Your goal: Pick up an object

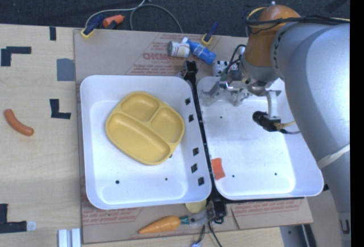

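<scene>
The gripper [230, 92] hung over the right bin's [256, 183] upper left corner. Whether its jaws were apart, I couldn't tell. The yellow plate [145, 126] lay in the left bin [94, 183].

Two white bins [91, 183] | pale yellow divided plate [145, 127] | orange carrot [158, 225] | orange-red sausage [18, 122] | blue-and-white bottle [193, 49] | grey arm [318, 81], orange band [267, 35]
</scene>
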`<action>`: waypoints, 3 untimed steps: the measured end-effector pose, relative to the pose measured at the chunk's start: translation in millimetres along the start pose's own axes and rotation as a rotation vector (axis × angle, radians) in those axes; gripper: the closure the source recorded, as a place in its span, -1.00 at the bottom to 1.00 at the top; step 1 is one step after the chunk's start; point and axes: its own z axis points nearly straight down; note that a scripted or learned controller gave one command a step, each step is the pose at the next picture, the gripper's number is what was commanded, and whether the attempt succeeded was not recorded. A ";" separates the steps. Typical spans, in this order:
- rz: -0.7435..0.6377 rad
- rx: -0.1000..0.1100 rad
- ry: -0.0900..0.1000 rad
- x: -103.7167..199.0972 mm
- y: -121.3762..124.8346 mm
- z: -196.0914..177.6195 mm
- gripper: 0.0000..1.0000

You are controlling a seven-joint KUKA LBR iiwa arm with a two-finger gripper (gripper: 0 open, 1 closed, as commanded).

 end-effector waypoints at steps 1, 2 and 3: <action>0.002 -0.003 -0.003 5.1 -25.2 -1.1 -1.00; 0.001 -0.001 -0.001 7.7 -0.1 -0.1 -1.00; -0.002 0.001 0.002 58.7 -70.9 -103.9 -1.00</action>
